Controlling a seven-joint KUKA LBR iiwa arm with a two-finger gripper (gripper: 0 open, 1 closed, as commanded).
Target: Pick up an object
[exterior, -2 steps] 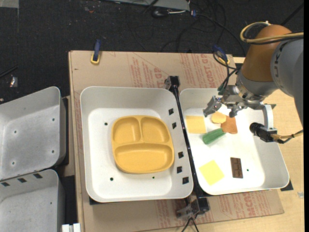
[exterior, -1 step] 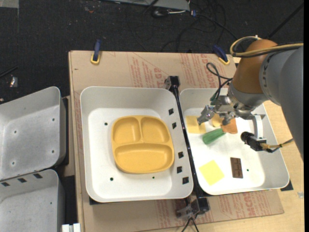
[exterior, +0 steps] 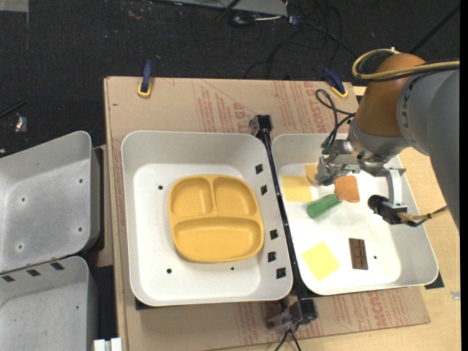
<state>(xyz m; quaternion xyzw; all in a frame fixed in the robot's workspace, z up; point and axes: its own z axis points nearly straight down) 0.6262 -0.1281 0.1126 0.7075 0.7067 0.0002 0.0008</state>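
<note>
My gripper [exterior: 327,171] hangs low over the back of the right bin [exterior: 409,269], its tips just above a pale yellow block [exterior: 296,189]. An orange block [exterior: 346,189] lies right beside the tips, to their front right. A green cylinder [exterior: 322,207] rests slanted in front of both. Nearer the front of the bin lie a bright yellow square [exterior: 320,260] and a small brown block [exterior: 357,253]. The gripper's body hides the spot directly beneath it.
The left bin [exterior: 142,196] holds a yellow divided plate [exterior: 216,218]. A black divider with clips [exterior: 276,210] runs between the bins. Cables loop near the wrist at the right bin's far right. Folded white panels lie off the bench at the left.
</note>
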